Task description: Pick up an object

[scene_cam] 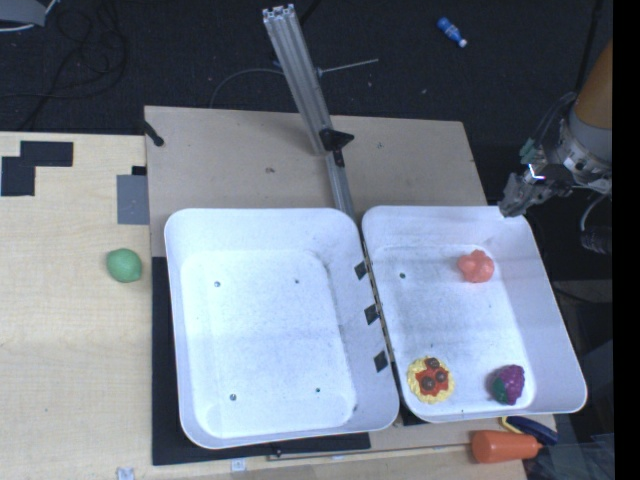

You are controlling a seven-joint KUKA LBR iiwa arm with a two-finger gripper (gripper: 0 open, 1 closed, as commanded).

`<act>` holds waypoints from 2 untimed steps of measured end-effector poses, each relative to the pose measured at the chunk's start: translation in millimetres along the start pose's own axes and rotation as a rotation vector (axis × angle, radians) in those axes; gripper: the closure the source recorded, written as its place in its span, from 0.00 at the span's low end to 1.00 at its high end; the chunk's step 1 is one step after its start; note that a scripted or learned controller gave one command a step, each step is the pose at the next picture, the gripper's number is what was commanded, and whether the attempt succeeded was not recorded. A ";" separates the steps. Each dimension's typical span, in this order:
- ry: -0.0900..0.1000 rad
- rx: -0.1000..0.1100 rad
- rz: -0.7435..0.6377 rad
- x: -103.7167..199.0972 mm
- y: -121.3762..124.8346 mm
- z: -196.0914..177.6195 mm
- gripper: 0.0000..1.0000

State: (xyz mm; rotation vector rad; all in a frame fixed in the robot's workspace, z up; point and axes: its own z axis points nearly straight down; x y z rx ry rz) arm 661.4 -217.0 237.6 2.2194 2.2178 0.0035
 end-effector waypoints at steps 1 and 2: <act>0.002 0.003 -0.003 43.8 -11.3 -5.6 1.00; 0.002 0.004 -0.004 95.3 -22.6 -9.5 1.00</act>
